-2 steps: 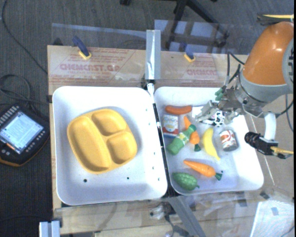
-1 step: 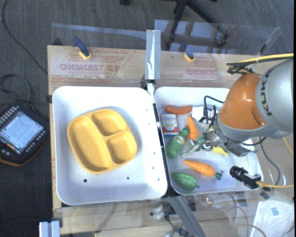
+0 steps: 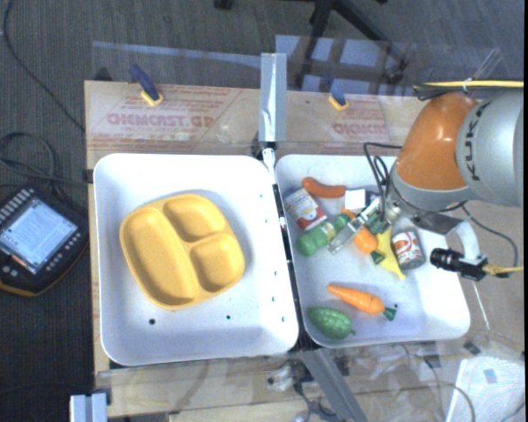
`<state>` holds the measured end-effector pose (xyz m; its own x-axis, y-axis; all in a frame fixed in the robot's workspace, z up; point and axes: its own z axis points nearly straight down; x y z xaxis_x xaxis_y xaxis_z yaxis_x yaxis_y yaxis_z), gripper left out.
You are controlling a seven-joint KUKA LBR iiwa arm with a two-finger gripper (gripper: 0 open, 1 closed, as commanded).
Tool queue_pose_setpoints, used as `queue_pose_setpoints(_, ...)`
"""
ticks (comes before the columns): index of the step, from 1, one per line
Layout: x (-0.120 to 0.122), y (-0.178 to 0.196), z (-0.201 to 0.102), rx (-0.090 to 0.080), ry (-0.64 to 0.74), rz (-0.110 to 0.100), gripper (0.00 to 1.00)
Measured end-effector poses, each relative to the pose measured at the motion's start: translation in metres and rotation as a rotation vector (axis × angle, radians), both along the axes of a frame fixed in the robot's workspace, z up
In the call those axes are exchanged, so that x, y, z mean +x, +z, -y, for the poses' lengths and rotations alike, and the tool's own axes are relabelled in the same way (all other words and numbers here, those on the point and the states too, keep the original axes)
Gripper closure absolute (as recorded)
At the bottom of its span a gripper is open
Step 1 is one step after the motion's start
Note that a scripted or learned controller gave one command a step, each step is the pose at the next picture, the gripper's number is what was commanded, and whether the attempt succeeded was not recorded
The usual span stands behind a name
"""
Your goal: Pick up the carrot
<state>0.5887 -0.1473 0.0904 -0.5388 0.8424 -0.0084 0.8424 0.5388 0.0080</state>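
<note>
1. Nearest the camera, at the front of the right bin (image 3: 449, 319), lies a green leafy vegetable toy (image 3: 331, 322), close to the bin's front wall.
2. Just behind it rests the carrot (image 3: 358, 299), orange with a small green top pointing right, lying flat on the bin floor and apart from the other items.
3. Further back sits a cluster: a small can with a red label (image 3: 303, 207), a green bottle (image 3: 319, 236) lying on its side, a red-orange sausage-shaped toy (image 3: 322, 187), a yellow piece (image 3: 388, 258) and a second small can (image 3: 408, 249).
4. The gripper (image 3: 366, 219) hangs over that cluster, near the middle of the right bin, well behind the carrot and not touching it.
5. Whether the claw is open or closed cannot be told; it blends into the clutter under it, and an orange piece (image 3: 364, 240) lies right at its tip.
6. The arm (image 3: 449, 152), grey with an orange band, reaches in from the right over the bin's back corner.
7. The left bin (image 3: 114, 323) holds a yellow divided tray (image 3: 183, 249) with three compartments.
</note>
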Motion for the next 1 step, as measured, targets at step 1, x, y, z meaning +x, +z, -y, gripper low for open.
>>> queue_pose_setpoints(1,0.0018,0.0105,-0.0011,0.001,0.000,0.005,1.00)
